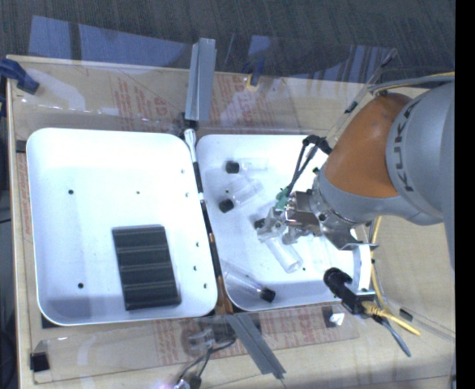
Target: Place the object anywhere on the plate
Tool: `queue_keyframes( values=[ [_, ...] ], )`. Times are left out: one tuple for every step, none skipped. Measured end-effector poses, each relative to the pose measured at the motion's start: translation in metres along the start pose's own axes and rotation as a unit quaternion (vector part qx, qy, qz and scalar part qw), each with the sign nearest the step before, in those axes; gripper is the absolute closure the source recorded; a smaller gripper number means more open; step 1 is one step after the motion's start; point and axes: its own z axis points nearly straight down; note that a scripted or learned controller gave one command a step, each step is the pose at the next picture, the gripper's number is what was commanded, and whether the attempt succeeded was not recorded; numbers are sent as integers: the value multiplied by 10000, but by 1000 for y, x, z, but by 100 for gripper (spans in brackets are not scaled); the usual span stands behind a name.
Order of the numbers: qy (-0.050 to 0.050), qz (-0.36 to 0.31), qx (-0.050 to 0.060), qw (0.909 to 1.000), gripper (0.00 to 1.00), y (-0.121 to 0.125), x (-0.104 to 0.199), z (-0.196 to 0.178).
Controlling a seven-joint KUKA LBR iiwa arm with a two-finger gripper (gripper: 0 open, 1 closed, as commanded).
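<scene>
The plate is a black ridged rectangle lying in the lower middle of the left bin. Several clear vials with black caps lie in the right bin: one at the top, one left of centre, one at the bottom. My gripper is low over the middle of the right bin. Just below it lies a clear vial. It is hard to see whether anything is in the gripper.
A grey metal bar stands behind the seam between the bins. Another metal bracket lies at the bench's front. The arm's orange band and cables hang over the right bin's right side.
</scene>
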Motion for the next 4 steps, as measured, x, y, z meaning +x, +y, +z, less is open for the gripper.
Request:
queue_keyframes(
  values=[
    [-3, 523, 1, 9986, 100, -14, 102, 29],
    [0, 204, -3, 9998, 100, -29, 201, -23],
    [-14, 2897, 10, 9571, 100, -29, 282, -9],
    [-6, 319, -1, 9995, 100, 29, 300, -27]
  ],
)
